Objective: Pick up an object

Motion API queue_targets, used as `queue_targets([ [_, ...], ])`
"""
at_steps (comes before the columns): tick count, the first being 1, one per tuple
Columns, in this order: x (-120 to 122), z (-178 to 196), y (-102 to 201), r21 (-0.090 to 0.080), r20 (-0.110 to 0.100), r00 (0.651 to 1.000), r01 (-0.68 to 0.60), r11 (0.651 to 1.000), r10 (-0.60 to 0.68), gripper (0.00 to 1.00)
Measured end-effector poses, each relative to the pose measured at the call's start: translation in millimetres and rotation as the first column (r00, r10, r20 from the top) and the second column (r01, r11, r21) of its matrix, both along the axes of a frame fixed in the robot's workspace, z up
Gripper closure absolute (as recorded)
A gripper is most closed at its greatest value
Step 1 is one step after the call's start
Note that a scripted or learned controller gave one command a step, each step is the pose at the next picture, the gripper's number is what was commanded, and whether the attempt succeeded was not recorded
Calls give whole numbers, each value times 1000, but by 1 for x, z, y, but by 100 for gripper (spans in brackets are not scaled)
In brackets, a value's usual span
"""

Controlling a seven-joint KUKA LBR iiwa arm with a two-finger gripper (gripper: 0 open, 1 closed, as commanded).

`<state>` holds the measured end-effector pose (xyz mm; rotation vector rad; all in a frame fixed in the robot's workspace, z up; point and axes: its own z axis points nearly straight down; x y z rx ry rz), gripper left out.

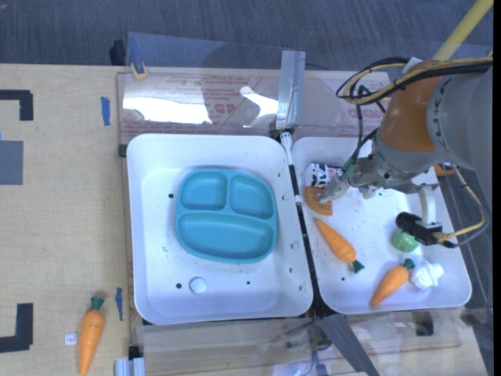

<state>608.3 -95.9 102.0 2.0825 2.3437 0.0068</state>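
The grey arm with its orange wrist band is reaching into the right shallow white plastic bin (454, 288), and its two-finger gripper (338, 185) is hanging at that bin's upper left corner, over a small orange wedge-shaped toy (318, 200) lying beside a black-and-white cow-patterned toy (317, 175). Whether the fingers are apart or together cannot be told — the wrist is masking them.

The wedge is judged the likely target: light, rigid plastic, probably smooth and apt to slip, so a grip across its narrow width is looking soundest. It is sitting close to the divider wall between the bins, leaving little room on that side; the open floor is lying to the right and below.

An orange plastic carrot with a green tip (338, 243) is lying just below, a second orange carrot (390, 283) nearer the front edge beside a white toy (427, 275), and a green rounded toy (405, 240) at the right. The left white bin (149, 210) is holding a blue three-compartment plate (227, 215); a third carrot (91, 334) is resting on the bench.
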Motion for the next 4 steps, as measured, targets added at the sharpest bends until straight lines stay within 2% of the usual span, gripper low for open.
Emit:
queue_targets([
  [1,52,-11,-3,12,-49,981,-185,983,185,0],
  [2,-38,-8,-44,-4,7,992,-129,992,129,0],
  [3,-77,-8,-7,-10,11,920,-391,920,391,0],
  [4,-49,-9,-19,-5,8,936,-352,936,352,0],
])
